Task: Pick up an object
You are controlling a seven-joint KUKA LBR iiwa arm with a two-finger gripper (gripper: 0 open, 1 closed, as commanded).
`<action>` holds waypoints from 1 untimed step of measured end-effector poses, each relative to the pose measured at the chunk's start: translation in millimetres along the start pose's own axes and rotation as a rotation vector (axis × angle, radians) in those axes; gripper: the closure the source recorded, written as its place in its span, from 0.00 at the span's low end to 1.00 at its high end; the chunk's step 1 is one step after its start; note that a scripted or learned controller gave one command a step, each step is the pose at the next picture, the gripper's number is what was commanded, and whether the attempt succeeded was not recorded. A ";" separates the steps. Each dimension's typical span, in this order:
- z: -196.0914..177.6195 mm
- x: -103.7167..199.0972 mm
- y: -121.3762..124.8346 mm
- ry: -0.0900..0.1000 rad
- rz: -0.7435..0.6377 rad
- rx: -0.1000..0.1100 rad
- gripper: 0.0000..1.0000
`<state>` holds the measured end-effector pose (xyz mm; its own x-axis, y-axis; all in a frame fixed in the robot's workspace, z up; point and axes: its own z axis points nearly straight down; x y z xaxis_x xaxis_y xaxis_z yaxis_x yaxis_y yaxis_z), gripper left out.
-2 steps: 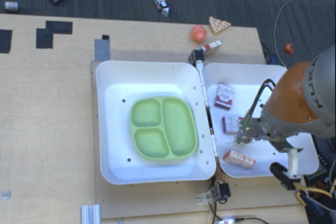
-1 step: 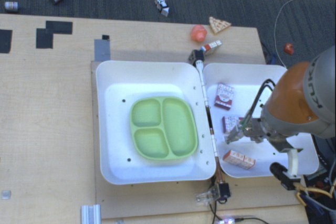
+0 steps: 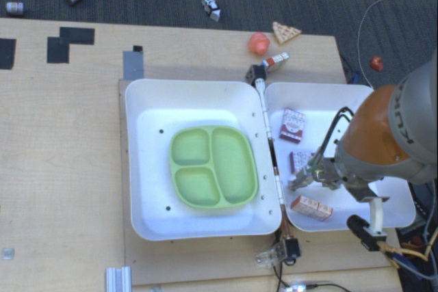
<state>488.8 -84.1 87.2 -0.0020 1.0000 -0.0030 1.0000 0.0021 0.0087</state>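
In the right bin [image 3: 356,96] lie three small things: a red-and-white packet [image 3: 293,125] near the back left, a purple item [image 3: 298,161] in the middle left, and a red-and-white box [image 3: 311,207] at the front left. My gripper [image 3: 309,176] reaches in from the right, low over the bin floor between the purple item and the box. The grey arm with its orange band [image 3: 373,137] covers the right half of this bin. Nothing can be seen held in the gripper.
The left bin [image 3: 140,147] holds a green divided plate [image 3: 213,166]. Behind the bins on the bench lie a red ball [image 3: 259,43], a pizza-slice toy [image 3: 286,31] and a marker [image 3: 274,61]. Cables and a connector [image 3: 284,253] sit at the front edge.
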 end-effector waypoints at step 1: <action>-11.3 0.7 2.5 0.000 -0.003 -0.006 1.00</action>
<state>491.2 -83.4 98.6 -0.0046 1.0000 -0.0028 0.9999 0.0047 0.0151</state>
